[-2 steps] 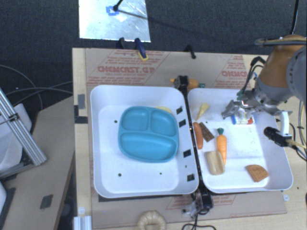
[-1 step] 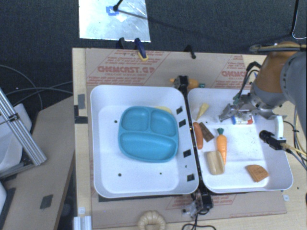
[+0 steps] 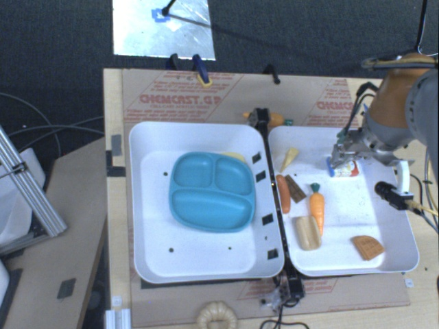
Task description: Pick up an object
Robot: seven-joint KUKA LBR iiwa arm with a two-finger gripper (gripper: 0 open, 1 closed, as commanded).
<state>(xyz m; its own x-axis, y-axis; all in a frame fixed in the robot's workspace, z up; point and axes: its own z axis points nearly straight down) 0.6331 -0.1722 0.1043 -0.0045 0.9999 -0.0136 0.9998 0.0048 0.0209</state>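
My gripper (image 3: 341,163) hangs low over the back right part of the right bin (image 3: 357,204), under the grey arm with its orange band (image 3: 401,98). Several toy foods lie in this bin. A carrot (image 3: 316,208) with a green top sits in the middle, about 70 px down-left of the gripper. To its left are an orange sausage (image 3: 283,194) and a small brown piece (image 3: 295,188). A pale yellow wedge (image 3: 289,158) lies at the back left. A tan bread roll (image 3: 308,232) and a brown cookie (image 3: 368,247) lie near the front.
The left bin (image 3: 147,184) holds a blue divided plate (image 3: 211,190) with a pale yellow item (image 3: 235,157) at its back edge. A black divider with clips (image 3: 271,184) runs between the bins. A black part (image 3: 387,194) sticks out from the arm over the right bin.
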